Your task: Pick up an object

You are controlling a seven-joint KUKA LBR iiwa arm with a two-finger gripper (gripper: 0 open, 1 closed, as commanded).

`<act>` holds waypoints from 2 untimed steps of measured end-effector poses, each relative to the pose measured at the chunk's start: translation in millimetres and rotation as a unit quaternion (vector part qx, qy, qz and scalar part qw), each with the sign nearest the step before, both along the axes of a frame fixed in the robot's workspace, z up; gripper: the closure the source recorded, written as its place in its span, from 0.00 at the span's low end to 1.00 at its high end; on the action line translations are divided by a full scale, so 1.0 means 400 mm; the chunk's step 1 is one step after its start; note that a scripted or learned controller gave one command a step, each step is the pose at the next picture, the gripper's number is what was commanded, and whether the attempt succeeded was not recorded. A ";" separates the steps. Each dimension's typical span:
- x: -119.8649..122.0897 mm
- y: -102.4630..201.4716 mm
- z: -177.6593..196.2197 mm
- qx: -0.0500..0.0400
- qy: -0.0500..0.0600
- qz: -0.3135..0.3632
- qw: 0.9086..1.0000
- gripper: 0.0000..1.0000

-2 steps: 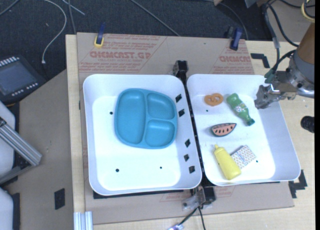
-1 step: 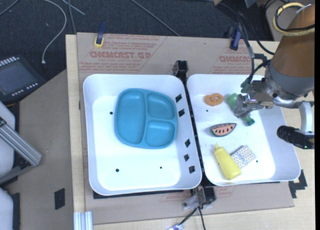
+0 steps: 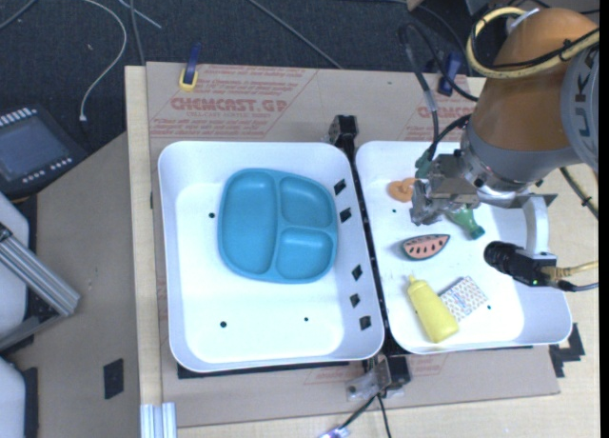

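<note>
Hand (image 3: 430,206) sits low over the upper middle of the right bin (image 3: 547,331), at the end of the grey arm (image 3: 533,93) with its orange band, which comes in from the right; cannot tell how the hand's grip stands, since the wrist body and cables cover it from above. Just left of the hand, an orange piece (image 3: 402,189) lies on the bin floor, partly hidden. Just right and below the hand, a green piece (image 3: 470,226) sticks out from under the wrist, long axis running from upper left to lower right. Below the hand, apart from it, a watermelon slice toy (image 3: 424,247) lies flat, long axis nearly left to right, slightly raised at its right end, curved rind edge downward. Further toward the near edge, a yellow bottle (image 3: 431,309) lies on its side, long axis from upper left to lower right, narrow cap end pointing up-left. Just beside it on the right, a small patterned packet (image 3: 462,297); any print on it too small to read. A black cylinder fitting (image 3: 514,262) on the arm hangs over the right part of this bin. Left bin (image 3: 190,322) holds a blue divided plate (image 3: 278,225), three compartments, near its centre. Cardboard sheet (image 3: 285,93) under both bins on the desk carries red print, reading roughly "CHEMCAST GP"; second print block at upper right mostly covered by the arm.
</note>
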State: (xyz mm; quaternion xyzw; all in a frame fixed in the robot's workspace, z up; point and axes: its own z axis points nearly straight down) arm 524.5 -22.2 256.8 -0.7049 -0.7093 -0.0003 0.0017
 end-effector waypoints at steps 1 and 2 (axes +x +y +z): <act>-0.013 0.119 -0.005 0.000 0.000 -0.001 1.000 1.00; -0.056 0.270 -0.041 0.000 0.001 0.000 1.000 1.00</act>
